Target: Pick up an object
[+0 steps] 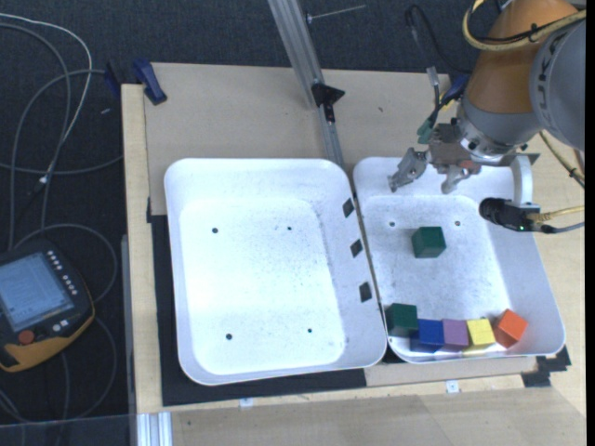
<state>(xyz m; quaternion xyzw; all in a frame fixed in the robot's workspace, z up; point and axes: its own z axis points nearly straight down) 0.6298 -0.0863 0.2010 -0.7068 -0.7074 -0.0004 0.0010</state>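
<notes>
The grey arm with its orange band reaches in from the right, and its two-finger hand (429,172) hangs over the far end of the right shallow white bin (532,268). The fingers (406,170) are spread apart — one points toward the bin's far-left corner, the other sits nearer the wrist — and nothing lies between them. The hand touches no block.

Just in front of the hand, well inside the same bin, a dark green cube (429,242) sits alone on the bin's speckled floor, apart from the fingers. Along the near wall of that bin five more cubes stand in a row, touching or nearly so: a second green cube (403,319), a blue cube (430,332), a purple cube (456,333), a yellow cube (480,332) and an orange cube (511,325) — the last one turned a little askew.

The left shallow white bin (191,193) sits beside it on the pale wooden bench (232,110).
</notes>
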